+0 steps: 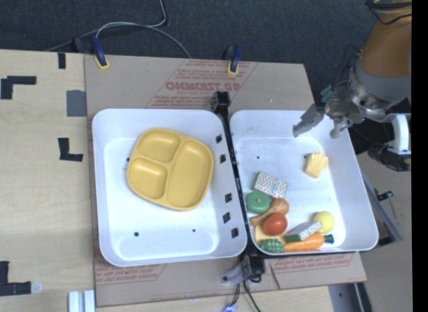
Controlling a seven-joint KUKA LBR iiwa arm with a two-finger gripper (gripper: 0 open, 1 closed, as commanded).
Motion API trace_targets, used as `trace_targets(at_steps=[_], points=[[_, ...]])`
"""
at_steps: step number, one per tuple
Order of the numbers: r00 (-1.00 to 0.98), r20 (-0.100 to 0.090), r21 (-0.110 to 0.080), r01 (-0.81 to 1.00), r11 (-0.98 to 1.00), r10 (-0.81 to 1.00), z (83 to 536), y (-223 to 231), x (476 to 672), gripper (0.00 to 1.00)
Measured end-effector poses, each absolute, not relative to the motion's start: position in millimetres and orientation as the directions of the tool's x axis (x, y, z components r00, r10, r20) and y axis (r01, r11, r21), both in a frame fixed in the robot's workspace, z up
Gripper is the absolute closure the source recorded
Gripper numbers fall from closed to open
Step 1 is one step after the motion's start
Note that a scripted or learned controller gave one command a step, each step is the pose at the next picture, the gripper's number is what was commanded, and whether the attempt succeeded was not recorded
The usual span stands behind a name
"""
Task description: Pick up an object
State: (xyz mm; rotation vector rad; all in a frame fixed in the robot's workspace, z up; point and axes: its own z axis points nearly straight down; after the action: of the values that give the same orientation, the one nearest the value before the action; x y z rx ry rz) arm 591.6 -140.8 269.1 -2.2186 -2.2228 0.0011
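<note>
My gripper [322,123] hangs over the back right corner of the right bin [281,130], its two grey fingers spread apart with nothing between them. Below it in the bin lies a pale yellow corn piece [315,164]. Toward the bin's front sit a checkered white block [270,185], a green round piece [258,202], a red tomato [274,223], a yellow lemon [324,221] and an orange carrot [304,242]. The gripper touches none of them.
The left bin [114,237] holds a yellow divided plate [170,168]. A black divider with clips [229,170] runs between the bins. The arm's orange band [391,33] rises at the right edge. Cables and two clamps lie beyond the bins.
</note>
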Motion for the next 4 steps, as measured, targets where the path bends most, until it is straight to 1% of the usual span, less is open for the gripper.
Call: trace_targets(at_steps=[1,2,3,4], points=[[0.001,-0.001,-0.004,1.0,-0.001,1.0,208,-200,582.8,0.0],[-0.001,-0.001,-0.003,1.0,0.001,1.0,136,-216,607.7,0.0],[-0.002,-0.001,0.003,1.0,0.002,1.0,87,-224,597.7,0.0],[-0.002,-0.004,0.005,1.0,0.002,1.0,97,-224,598.1,1.0]])
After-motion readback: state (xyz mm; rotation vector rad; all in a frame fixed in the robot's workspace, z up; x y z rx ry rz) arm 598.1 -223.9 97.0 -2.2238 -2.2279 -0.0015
